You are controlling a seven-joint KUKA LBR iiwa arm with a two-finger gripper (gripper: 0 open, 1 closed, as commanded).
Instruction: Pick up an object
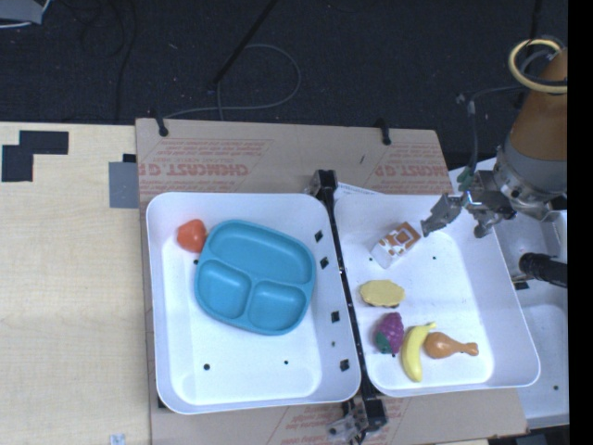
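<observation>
A cardboard-covered bench [278, 160] is backed by dark carpet. The two-finger gripper [460, 209] is seen spread open and holding nothing at the right white bin's [482, 276] far edge. A white-and-brown carton [397, 243] lies just beside it; toy foods lie nearer. A blue compartment tray [254, 276] occupies the left bin [176, 341].

— How is the light?

— Bright and even over the two white bins [278, 392]; they look nearly washed out, with only soft, faint shadows under the blue tray [252, 276] and the small toys.

— And the far part?

— Dim. The dark floor [278, 44] at the top swallows its cables.

— Sharpness?

— Soft overall and a bit grainy. The arm [537, 128] at the right looks slightly blurred, and the print on the cardboard [278, 156] is fuzzy.
</observation>
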